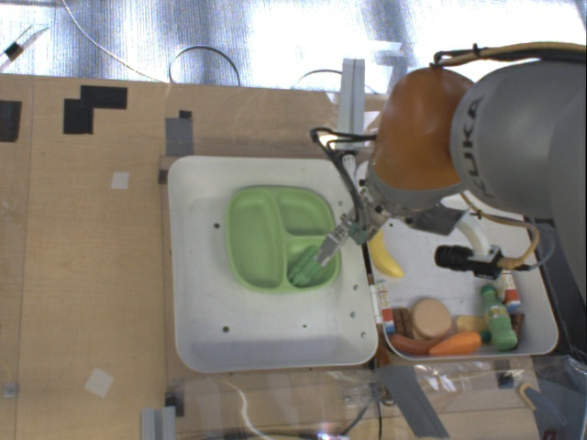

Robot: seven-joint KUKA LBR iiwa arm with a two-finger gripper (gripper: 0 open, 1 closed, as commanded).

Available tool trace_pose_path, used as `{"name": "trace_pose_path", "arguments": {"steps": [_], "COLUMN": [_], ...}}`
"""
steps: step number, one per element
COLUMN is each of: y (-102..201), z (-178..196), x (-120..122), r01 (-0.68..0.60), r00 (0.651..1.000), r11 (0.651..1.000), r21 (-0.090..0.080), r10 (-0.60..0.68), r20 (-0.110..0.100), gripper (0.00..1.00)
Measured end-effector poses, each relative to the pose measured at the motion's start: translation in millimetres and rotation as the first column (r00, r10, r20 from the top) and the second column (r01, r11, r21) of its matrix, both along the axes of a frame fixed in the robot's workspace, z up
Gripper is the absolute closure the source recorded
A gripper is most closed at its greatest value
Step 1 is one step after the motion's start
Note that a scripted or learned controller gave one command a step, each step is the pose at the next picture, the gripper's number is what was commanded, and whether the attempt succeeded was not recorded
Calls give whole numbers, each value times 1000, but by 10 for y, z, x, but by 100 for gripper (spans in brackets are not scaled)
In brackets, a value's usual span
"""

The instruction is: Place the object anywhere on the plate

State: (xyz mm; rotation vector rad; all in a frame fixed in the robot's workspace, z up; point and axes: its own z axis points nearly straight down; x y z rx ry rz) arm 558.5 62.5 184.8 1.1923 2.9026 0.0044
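Plate (266, 236), green with compartments, sits in the left bin (202, 337). Claw (326, 250) hangs over the plate's right compartments; a green object (307, 264) lies just beneath it, grasp state cannot be told. Banana (385, 259) lies right of the claw in the right bin (541, 333).

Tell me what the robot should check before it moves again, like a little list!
1. Is the gripper over the green plate? Ok, it sits above the plate's lower right section.
2. Is something between its fingers? Cannot tell; a green shape lies under the tip, blending with the plate.
3. Is the plate inside the left bin? Ok, it lies flat near the middle.
4. Is the banana out of the way? Ok, it lies in the right bin, beside the divider.
5. Are the other toys clear of the arm? Ok, the carrot and green bottle sit at the right bin's near edge.
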Motion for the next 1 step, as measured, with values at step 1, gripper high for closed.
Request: {"name": "trace_pose_path", "arguments": {"steps": [1], "y": [-278], "z": [452], "x": [-82], "r01": [273], "r00": [962], "r11": [962], "r21": [2], "r10": [-273], "r20": [3], "gripper": [0]}}
